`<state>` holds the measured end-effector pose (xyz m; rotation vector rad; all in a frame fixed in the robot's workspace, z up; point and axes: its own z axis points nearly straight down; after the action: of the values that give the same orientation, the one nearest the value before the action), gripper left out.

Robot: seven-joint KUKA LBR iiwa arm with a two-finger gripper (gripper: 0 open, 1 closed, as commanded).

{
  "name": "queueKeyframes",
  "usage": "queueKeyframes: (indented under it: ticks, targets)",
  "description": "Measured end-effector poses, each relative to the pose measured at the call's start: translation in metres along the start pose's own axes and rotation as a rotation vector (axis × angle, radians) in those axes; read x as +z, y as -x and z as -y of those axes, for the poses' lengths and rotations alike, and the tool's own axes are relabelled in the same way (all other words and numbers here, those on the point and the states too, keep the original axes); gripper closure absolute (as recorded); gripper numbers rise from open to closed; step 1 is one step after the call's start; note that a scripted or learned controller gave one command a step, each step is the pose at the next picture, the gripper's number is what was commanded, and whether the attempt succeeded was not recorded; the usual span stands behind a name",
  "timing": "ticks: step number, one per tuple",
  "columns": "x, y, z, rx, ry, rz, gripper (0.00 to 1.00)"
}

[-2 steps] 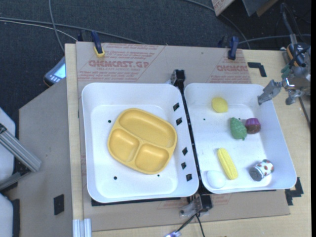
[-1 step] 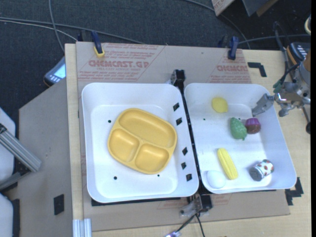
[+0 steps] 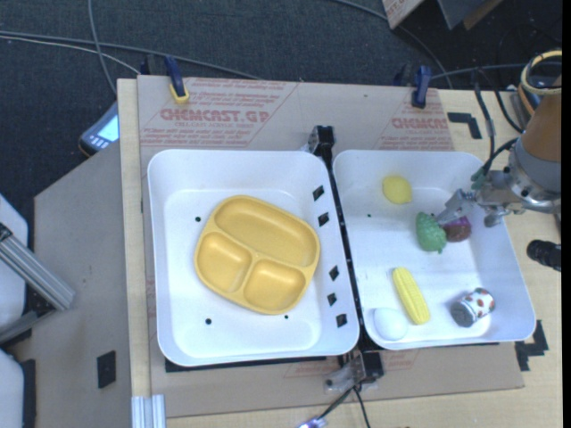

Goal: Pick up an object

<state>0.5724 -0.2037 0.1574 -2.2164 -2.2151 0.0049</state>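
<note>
Hand (image 3: 453,210) hung low in right bin (image 3: 508,266), by green toy (image 3: 430,234) & purple toy (image 3: 458,230); finger state unclear.

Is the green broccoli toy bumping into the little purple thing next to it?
Touching. In the camera view, the green toy and the purple thing sit pressed side by side in the right bin, with no white showing between them.

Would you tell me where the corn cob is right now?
The corn cob lies in the right bin, near its front edge, between a white egg and a small can.
</note>
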Motion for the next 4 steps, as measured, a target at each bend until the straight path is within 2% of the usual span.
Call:
queueKeyframes:
  ticks: [1,2,3,4]
  targets:
    - [0.049,0.002,0.01,0.0,0.002,-0.001,0.0]
    - [0.036,0.002,0.008,0.0,0.008,0.002,1.0]
    - [-0.029,0.0,0.006,-0.002,0.016,0.006,1.0]
    - [-0.075,0.001,0.005,-0.002,0.015,0.006,1.0]
